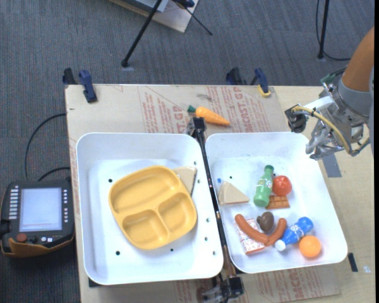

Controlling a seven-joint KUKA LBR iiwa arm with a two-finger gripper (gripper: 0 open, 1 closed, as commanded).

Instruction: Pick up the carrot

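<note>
While the carrot lies on the surface behind both bins, your jaws hang over the right bin's far corner; can't tell their opening. Approach step: swing left, descend.

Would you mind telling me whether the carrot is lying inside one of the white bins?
No, the carrot lies on the bench board behind both bins.
</note>
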